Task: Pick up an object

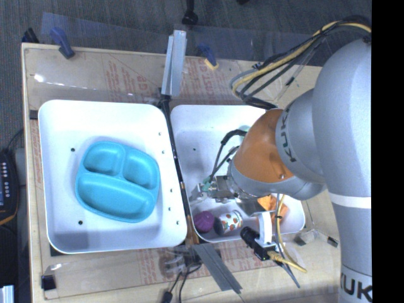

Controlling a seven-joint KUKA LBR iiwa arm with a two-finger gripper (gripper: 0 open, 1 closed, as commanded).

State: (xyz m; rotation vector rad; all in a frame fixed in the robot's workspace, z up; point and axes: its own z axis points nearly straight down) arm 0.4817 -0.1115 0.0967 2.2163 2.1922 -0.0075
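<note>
Both bins, the left bin (57, 169) and the right bin (196, 128), look like smooth white plastic with a soft sheen. The blue tray (118, 180) with 3 compartments is glossy plastic. The arm (328, 131) has a satin grey shell and a glossy orange band (265, 153). The bench (113, 74) looks like matt printed cardboard.

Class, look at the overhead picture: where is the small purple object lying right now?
The purple object lies in the right-hand bin, near its front left corner, just left of a small multicoloured object and below the arm's wrist.
</note>
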